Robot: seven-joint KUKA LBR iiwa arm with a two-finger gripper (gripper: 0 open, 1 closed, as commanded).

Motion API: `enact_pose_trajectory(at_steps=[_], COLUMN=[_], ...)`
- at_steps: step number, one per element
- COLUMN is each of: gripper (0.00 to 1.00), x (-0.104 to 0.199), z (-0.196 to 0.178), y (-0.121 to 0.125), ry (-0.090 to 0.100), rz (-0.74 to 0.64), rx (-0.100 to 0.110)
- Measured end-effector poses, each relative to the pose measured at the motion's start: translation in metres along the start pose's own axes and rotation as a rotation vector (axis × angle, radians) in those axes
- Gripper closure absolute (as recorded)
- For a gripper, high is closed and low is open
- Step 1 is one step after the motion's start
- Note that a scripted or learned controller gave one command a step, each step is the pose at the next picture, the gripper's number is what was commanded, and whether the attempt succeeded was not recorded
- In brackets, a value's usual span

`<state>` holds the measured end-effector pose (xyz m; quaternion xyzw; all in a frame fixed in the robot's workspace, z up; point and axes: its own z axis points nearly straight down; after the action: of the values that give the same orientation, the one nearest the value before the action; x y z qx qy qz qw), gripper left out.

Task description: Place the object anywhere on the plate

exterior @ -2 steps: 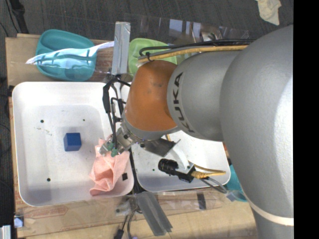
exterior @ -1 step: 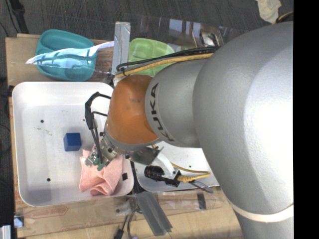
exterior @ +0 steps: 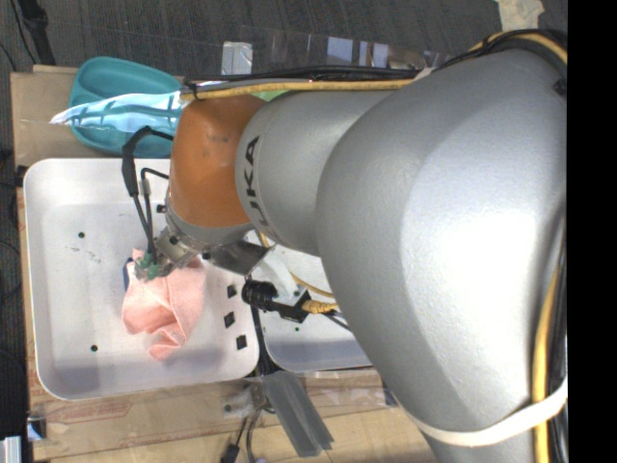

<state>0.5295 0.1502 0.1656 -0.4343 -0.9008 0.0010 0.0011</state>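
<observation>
While the arm (exterior: 405, 201) covers most of the right bin (exterior: 308, 355), you have one pink cloth (exterior: 166, 307) in the left bin (exterior: 58, 258), right of centre; the gripper (exterior: 154, 263) sits at its top edge, grip state impossible to tell; bare floor lies leftward; one teal bag (exterior: 120, 104) rests beyond.

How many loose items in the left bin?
2 visible: a pink cloth near the bin's middle, under the arm's wrist, and a small green-and-blue thing at the cloth's upper left edge. The arm covers the bin's right side, so more may be hidden.
</observation>
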Motion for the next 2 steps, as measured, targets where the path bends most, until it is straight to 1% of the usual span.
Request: enact_pose_trajectory(at_steps=[1,2], gripper=[1.0,1.0], x=[0.071,0.073], z=[0.062,-0.038], y=[0.009,-0.01], ry=[0.002,0.0], rz=[0.371,0.136], rx=[0.005,-0.002])
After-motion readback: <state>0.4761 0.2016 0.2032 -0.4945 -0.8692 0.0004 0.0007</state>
